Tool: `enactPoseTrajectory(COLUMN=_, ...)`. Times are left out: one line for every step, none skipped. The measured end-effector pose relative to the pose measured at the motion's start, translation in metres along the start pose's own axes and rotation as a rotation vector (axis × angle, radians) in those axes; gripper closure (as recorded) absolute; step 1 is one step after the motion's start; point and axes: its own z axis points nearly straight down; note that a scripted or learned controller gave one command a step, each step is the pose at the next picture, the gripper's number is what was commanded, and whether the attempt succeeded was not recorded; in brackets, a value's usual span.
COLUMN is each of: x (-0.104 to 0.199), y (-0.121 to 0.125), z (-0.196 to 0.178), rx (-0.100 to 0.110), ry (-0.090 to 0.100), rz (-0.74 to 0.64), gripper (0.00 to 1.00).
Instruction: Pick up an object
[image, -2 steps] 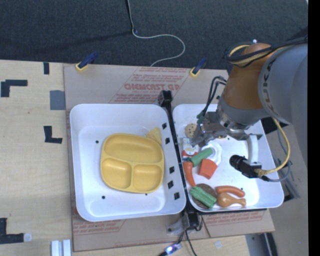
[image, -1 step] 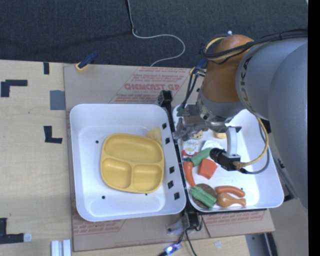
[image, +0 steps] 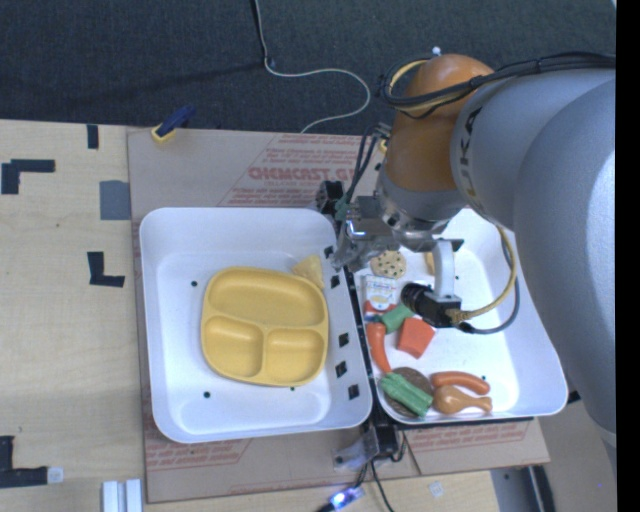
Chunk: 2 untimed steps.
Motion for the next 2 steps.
enactPoseTrajectory(x=-0.001, y=0.009, z=0.008, rx=0.001, ry=-0.002, rz=0.002, gripper=1.0)
enactPoseTrajectory(x=-0.015, y=0.013, z=0.007, rx=0.001, ry=-0.002, rz=0.005, gripper=1.0)
